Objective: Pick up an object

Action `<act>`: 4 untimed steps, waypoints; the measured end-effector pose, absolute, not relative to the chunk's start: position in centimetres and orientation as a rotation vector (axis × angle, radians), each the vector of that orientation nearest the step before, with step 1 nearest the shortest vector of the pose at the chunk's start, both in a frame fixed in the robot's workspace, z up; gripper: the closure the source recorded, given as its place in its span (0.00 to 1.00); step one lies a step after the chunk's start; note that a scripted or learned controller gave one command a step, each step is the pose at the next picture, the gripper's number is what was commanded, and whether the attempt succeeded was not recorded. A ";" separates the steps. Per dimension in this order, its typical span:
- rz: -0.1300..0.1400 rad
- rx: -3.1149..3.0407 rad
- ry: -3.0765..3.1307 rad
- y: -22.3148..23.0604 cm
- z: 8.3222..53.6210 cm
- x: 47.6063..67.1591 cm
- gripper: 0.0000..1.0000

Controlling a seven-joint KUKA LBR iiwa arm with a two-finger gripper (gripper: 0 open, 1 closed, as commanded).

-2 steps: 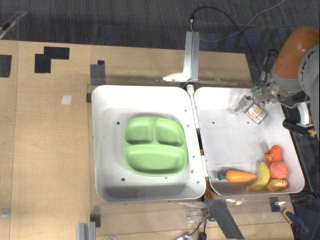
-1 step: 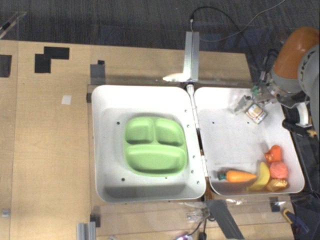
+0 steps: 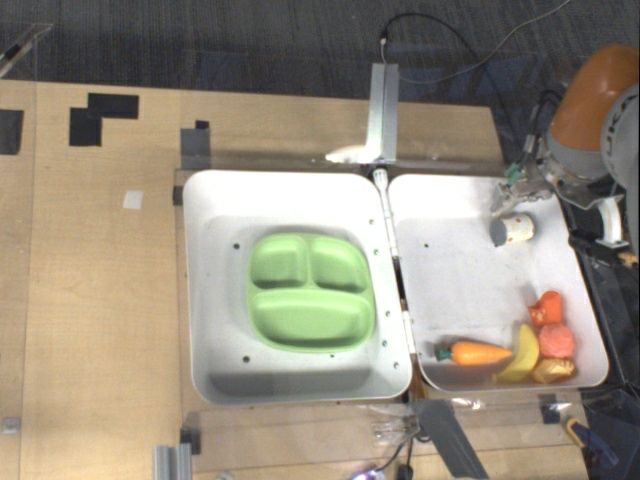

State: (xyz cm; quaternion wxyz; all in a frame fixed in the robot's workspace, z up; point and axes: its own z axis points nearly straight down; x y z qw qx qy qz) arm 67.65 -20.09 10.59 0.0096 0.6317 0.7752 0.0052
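Camera view, looking down at a slant on two white bins side by side on a wooden table (image 3: 90,298). Nothing lifted yet, judging by how everything lies; the whole pick looks left to do.

Candidate things gathered in the right bin (image 3: 450,288). At about 5 o'clock of that bin, a heap in the corner: orange carrot (image 3: 480,352) lying flat along the near wall, yellow banana (image 3: 520,353) just beside it, touching or nearly so, a pink-red round fruit (image 3: 557,341), a small orange piece (image 3: 546,309) above that, and a golden-brown lump (image 3: 552,370) against the near wall. Apart from the heap, at about 1 o'clock of the bin, a small white cylinder (image 3: 514,229) lying on its side, alone on bare floor.

End effector (image 3: 521,190) just above the cylinder, near the far right corner; whether open or closed cannot be told, and nothing seen gripped.

Left bin (image 3: 210,268) carrying a green divided plate (image 3: 308,290) in the middle.

Room: broad bare floor across the middle and left of the right bin, free approach to the cylinder. Heap crowded into the corner, walls close on two sides, likely awkward. Central divider (image 3: 390,258) between bins at 9 o'clock of the right bin. Arm (image 3: 595,108), grey with orange band, at the far right.
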 end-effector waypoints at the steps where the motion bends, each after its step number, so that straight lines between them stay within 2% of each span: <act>1: 0.017 1.975 2.434 -19.7 10.5 67.6 0.00; 2: 0.016 1.991 2.427 -19.8 9.8 67.5 0.00; 4: 0.007 1.985 2.424 -19.4 15.0 67.1 0.00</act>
